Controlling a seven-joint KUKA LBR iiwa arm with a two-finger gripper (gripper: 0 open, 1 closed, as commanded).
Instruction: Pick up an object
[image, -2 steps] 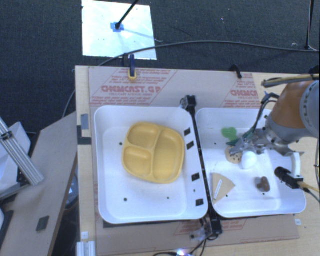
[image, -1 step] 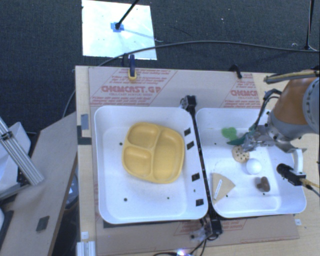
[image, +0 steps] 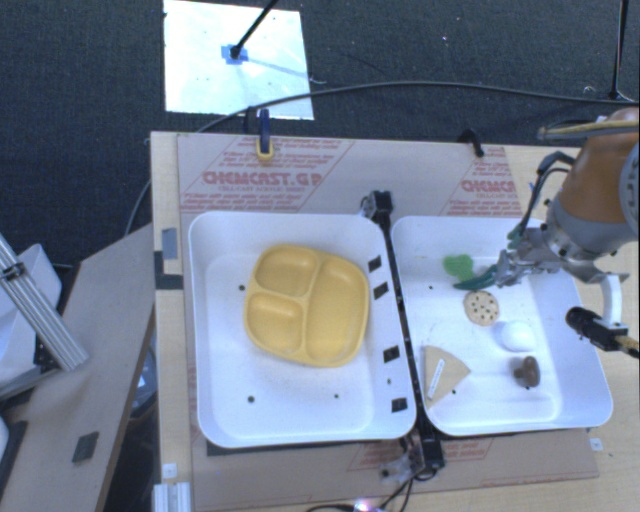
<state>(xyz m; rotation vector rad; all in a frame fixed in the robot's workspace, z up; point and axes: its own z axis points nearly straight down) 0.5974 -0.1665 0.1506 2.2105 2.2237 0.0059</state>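
Hovering over the right bin (image: 575, 405) now, I've got the gripper (image: 497, 278) low at the bin's upper middle, so I judge this as the approach before a grasp. Just beside the tip lies a green piece (image: 459, 266), with a dark green strip (image: 480, 282) running toward it; I cannot tell how the fingers stand, nor whether they touch anything. A round cookie (image: 482, 307) sits just below, a white egg (image: 517, 335) nearby. Next move, I reckon, needs a short drop squarely onto one chosen item.
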